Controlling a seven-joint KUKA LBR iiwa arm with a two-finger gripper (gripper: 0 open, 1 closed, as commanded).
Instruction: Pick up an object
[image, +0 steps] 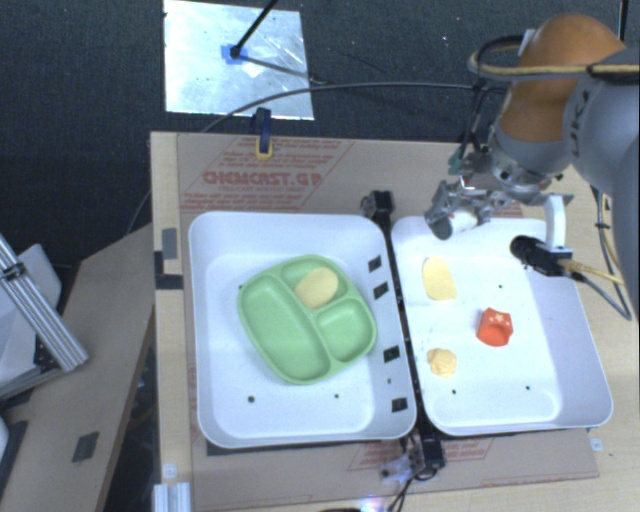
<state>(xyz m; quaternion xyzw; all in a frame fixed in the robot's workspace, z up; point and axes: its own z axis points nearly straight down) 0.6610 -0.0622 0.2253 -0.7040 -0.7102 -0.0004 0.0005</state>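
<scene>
At the twelve o'clock edge of the right bin (575, 395), the fingers (452, 217) hang low over the white floor; whether they are open or closed cannot be told. Toward six o'clock from them lie a pale yellow piece (438, 279), then a small yellow lump (442, 361), with a red object (495, 326) at three o'clock of these two. On the worktop's left bin (225, 400) sits a green divided plate (303, 319), a yellow item (318, 287) in its twelve o'clock compartment.
</scene>
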